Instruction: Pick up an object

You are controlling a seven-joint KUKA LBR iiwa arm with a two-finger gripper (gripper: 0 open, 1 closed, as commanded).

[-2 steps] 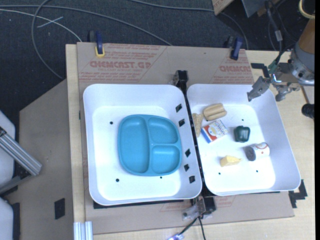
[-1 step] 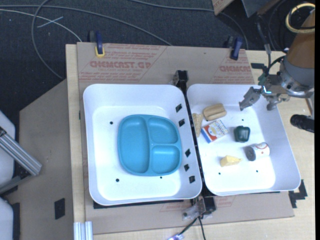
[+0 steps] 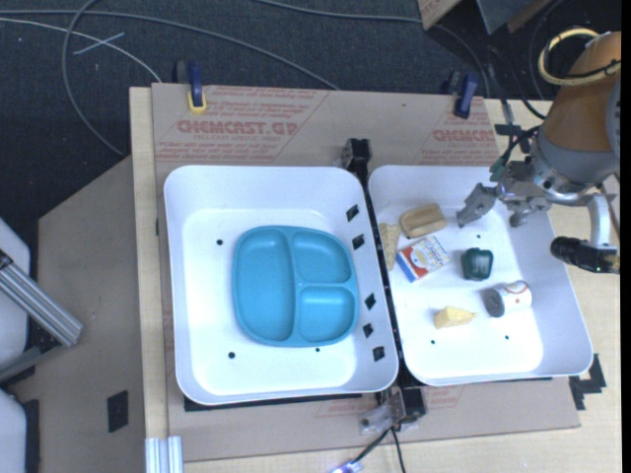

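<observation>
Here the claw (image 3: 496,205) is hanging spread open and holding nothing over the right bin (image 3: 552,353). The tan block (image 3: 422,220) is lying just beside it, looking light and firm; gripping its short sides seems safest.

glossy plastic bins (image 3: 187,264), smooth teal tray (image 3: 294,286)

The arm (image 3: 582,106) is cut off by the right edge. The print on the small red-and-white packet (image 3: 423,257) is too small to read.
</observation>
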